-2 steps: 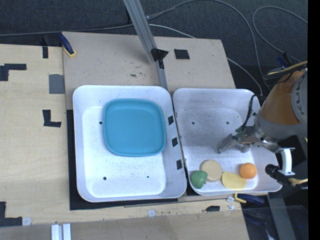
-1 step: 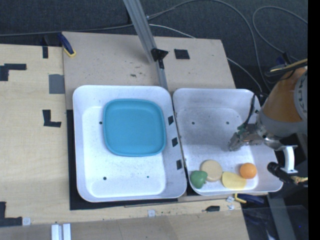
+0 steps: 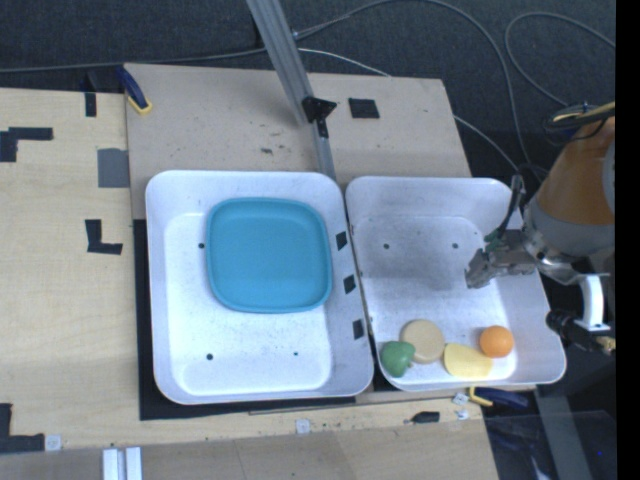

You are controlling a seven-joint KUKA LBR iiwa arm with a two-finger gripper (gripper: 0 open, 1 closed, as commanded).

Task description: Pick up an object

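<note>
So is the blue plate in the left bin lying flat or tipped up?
Flat. The blue plate lies face up on the floor of the left bin, its whole rounded outline visible, with no edge leaning on a bin wall.

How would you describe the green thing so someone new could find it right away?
Look in the right bin, along its near edge, where four small things sit in a row. The green one is at the row's left end, touching a tan disc, and nothing else there is green.

Turquoise plate point(image 3: 268, 254) in a white bin point(image 3: 170, 268) — green point(image 3: 397, 357), beige point(image 3: 424, 339), yellow point(image 3: 466, 360), orange point(image 3: 496, 341) pieces.
</note>
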